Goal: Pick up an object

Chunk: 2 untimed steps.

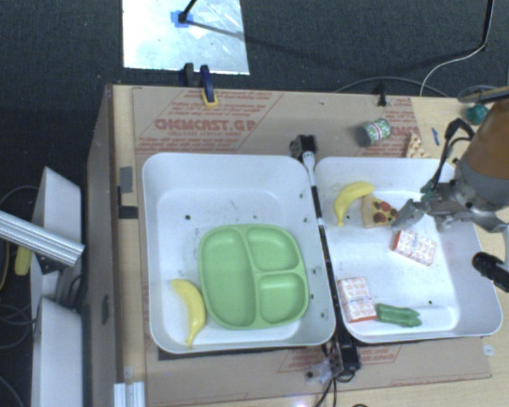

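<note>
Single fixed camera above the bench (237,113), angled downward, mid-distance, framing both white bins (229,172) side by side, arm (496,155) entering from right

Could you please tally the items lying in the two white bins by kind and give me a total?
Bananas: 2 (left bin, right bin)
Green divided plate: 1
Patterned flat packets: 2 ()
Pizza slice toy: 1
Green pod-shaped toy: 1
Total: 7

Divided plate (254,275) in left bin (165,185), banana (189,309) at its left
</note>
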Tool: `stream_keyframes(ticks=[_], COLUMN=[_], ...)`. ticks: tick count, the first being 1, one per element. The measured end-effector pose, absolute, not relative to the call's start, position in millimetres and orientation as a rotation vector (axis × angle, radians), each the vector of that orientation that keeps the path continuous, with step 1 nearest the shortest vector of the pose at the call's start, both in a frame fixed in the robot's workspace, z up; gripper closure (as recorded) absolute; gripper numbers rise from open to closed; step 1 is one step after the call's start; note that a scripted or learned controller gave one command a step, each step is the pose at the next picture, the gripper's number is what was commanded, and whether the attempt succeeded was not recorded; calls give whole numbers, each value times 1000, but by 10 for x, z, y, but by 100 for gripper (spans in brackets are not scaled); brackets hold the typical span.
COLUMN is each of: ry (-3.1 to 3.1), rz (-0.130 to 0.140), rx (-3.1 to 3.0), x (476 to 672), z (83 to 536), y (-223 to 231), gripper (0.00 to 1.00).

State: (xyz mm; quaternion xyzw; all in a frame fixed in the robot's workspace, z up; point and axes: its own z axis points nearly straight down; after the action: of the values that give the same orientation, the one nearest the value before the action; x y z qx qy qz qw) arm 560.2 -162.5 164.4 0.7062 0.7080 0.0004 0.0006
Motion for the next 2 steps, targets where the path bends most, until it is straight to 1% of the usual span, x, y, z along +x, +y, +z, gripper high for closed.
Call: stream_keyframes(ticks=[1, 2], ry=[2226, 2239], rz=[1, -18], rx=[2217, 2224], x=[6006, 6646], z=[1300, 875], y=[-1312, -1088], gripper=[0, 0])
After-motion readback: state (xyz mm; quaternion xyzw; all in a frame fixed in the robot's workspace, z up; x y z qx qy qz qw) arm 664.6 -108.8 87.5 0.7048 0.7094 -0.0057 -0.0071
